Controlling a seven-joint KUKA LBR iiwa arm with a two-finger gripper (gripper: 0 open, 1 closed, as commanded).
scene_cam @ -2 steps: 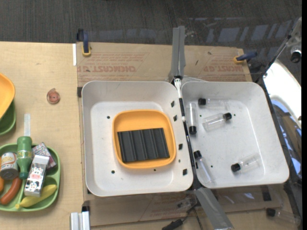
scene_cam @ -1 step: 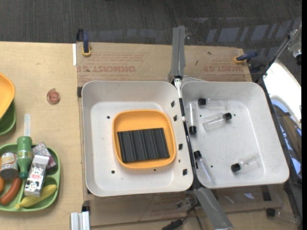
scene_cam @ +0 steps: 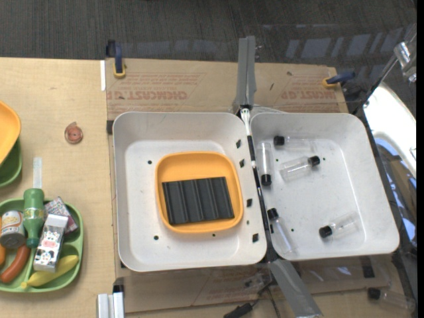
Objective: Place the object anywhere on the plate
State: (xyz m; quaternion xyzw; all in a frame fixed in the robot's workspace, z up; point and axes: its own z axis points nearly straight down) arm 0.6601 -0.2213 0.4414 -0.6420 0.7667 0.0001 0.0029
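A yellow-orange plate (scene_cam: pixel 193 161) lies in the middle of the left white bin (scene_cam: pixel 132 177). A dark grey ribbed rectangular piece (scene_cam: pixel 199 200) lies flat on the plate, covering most of its lower half. Several clear vials with black caps lie scattered in the right white bin (scene_cam: pixel 371 177): one (scene_cam: pixel 301 166) near the centre, one (scene_cam: pixel 338 227) at the lower right, and one (scene_cam: pixel 265 164) along the left wall.
On the wooden table to the left stands a green tray (scene_cam: pixel 69 270) holding toy food and a green bottle (scene_cam: pixel 32 217). A yellow bowl (scene_cam: pixel 6 134) sits at the left edge, with a small pink disc (scene_cam: pixel 73 133) nearby. Clamps (scene_cam: pixel 116 63) hold the cardboard behind the bins.
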